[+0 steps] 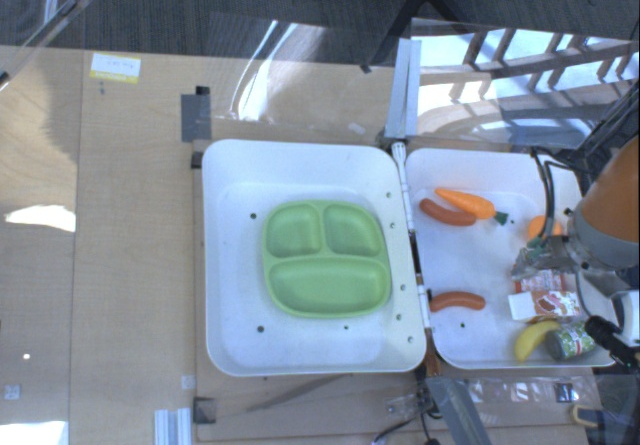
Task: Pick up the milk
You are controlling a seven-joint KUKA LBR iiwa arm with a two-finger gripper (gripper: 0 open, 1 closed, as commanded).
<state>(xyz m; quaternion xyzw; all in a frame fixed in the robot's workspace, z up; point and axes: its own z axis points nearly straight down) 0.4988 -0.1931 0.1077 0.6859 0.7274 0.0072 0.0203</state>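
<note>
The milk [543, 297] is a small white carton with a red and brown label, lying flat in the right bin [470, 343] near its right side. My gripper [538, 258] hangs just above the carton's far end, at the tip of the grey arm with the orange band [610, 208] that comes in from the right. The gripper's dark body covers part of the carton's top edge.
In the right bin lie a carrot [468, 202], two sausages [447, 214] [458, 301], an orange piece [540, 226], a banana [533, 338] and a green can [570, 341] just in front of the milk. A green divided plate [326, 258] sits in the left bin [230, 233].
</note>
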